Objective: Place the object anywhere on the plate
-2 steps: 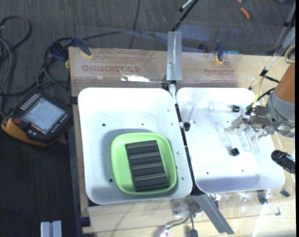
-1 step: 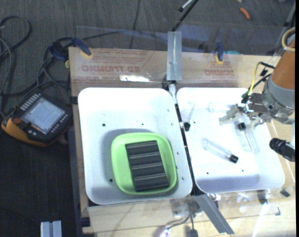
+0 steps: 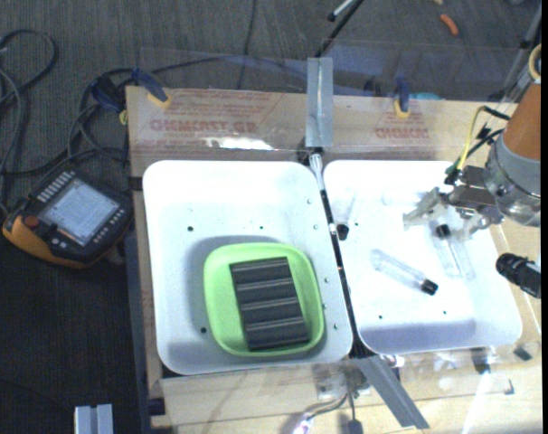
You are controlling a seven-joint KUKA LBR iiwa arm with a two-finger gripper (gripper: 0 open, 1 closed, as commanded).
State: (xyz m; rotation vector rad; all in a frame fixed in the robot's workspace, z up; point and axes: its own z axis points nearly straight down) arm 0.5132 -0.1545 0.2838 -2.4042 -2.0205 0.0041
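Note:
A green plate (image 3: 216, 269) lies in the left bin (image 3: 174, 224), toward its front. On the plate rests a dark grey ridged block (image 3: 269, 302), lying flat and covering most of its middle. My gripper (image 3: 448, 219) hangs over the back right part of the right bin (image 3: 382, 324), far from the plate. Its fingers are spread open and I see nothing held between them. A clear tube with a black cap (image 3: 403, 273) lies on the right bin's floor, in front and to the left of the gripper.
A raised divider (image 3: 333, 242) separates the two bins. A metal post (image 3: 319, 107) stands behind them at the middle. A pendant with a screen (image 3: 70, 217) lies on the floor to the left. Cables run along the back edge.

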